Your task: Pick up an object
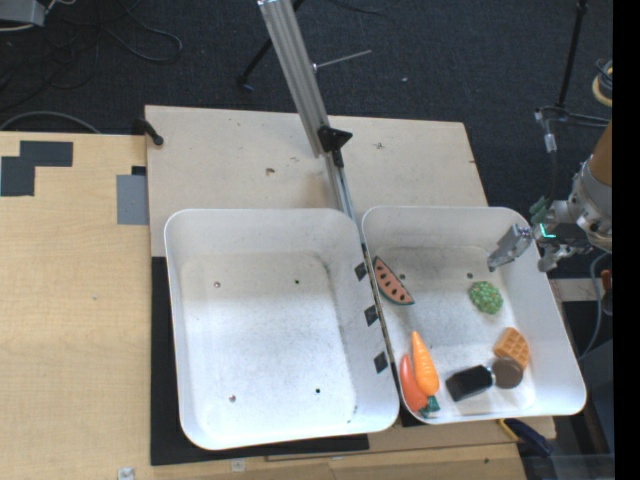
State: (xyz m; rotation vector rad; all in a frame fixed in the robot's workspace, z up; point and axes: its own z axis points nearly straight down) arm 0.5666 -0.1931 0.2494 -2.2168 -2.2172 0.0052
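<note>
Claw (pixel 528 248) over right bin (pixel 440 223) rim, nr broccoli (pixel 486 297).

arm: grey metal wrist (pixel 592 213) | band: orange, above wrist | light: small teal glow | gripper (pixel 527 248): grey metal two-finger

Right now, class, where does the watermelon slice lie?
The watermelon slice lies in the right bin, against its left wall, up-view from the carrot and left of the green ball.
</note>
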